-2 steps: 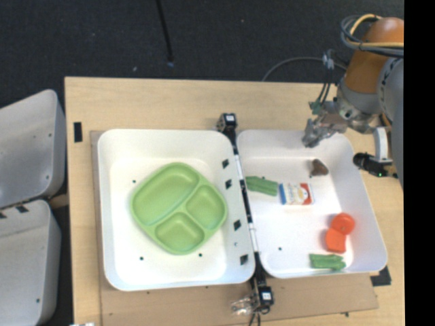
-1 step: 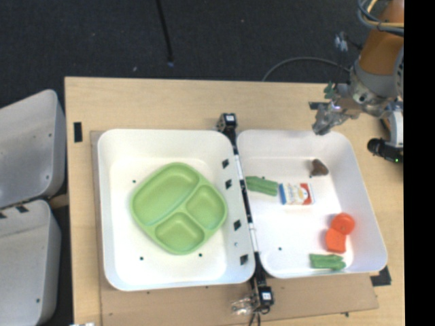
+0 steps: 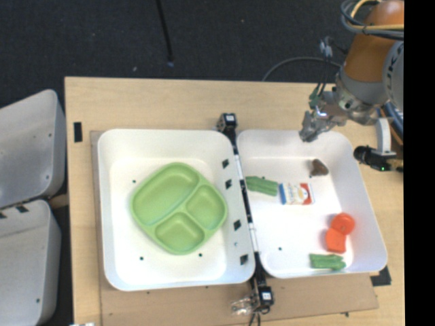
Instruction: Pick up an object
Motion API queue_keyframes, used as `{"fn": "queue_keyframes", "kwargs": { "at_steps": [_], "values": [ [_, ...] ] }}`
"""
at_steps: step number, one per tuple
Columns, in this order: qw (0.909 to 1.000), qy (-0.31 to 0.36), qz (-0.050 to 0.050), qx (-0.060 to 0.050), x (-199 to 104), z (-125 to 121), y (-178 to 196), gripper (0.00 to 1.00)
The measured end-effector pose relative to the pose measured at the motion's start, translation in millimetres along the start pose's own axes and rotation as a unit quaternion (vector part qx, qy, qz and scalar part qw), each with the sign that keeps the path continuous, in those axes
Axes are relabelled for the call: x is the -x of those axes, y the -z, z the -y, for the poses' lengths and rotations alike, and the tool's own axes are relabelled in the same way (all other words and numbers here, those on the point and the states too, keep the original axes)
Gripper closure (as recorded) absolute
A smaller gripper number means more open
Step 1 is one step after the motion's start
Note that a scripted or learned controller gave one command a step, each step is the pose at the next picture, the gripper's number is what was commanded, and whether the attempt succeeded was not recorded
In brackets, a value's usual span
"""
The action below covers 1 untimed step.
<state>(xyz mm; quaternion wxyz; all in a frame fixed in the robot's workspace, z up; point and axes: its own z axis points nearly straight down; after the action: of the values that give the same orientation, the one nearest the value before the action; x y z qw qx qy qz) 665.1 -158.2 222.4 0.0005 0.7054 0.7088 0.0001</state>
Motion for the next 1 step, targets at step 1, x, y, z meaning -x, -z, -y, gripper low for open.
{"fn": "queue_keyframes", "kwargs": {
  "at_steps": [1],
  "values": [
    [1.0000, 0.001, -0.001, 0.000, -59.8, 7.8, 1.7, 1.00]
  ]
}}
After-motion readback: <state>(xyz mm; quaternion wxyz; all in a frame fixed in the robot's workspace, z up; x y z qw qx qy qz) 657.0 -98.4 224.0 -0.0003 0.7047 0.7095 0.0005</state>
